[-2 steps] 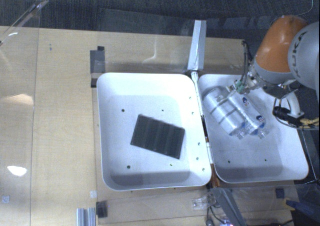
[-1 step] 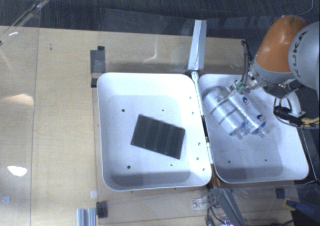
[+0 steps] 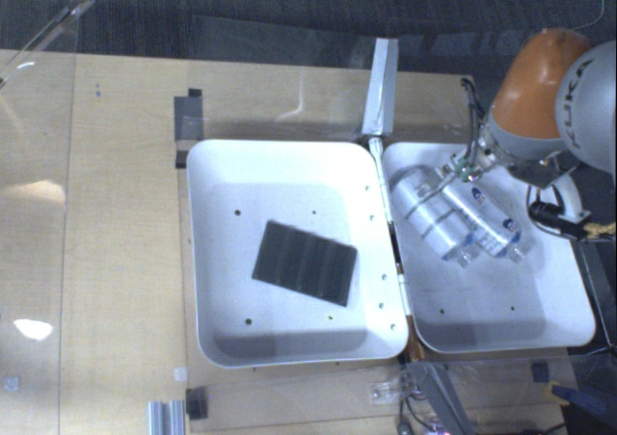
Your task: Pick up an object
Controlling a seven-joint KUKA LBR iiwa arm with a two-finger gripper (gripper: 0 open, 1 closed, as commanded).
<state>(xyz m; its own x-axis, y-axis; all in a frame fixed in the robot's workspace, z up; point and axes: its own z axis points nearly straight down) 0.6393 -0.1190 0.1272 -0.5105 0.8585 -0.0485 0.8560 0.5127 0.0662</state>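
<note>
Pale wooden bench [image 3: 116, 231] carries two shallow white bins side by side, and we read them from the left. Our left bin [image 3: 207, 259] holds the one pickable thing we can find, a dark ribbed rectangular pad [image 3: 305, 262] lying flat and slightly skewed near its middle. Our gripper [image 3: 461, 226] hangs low over the right bin [image 3: 569, 317], well apart from that pad; whether it is spread or closed, we cannot tell. We judge the risk plain: a close here catches nothing, and a flat, thin pad offers little edge, so it may slide on the smooth floor
</note>
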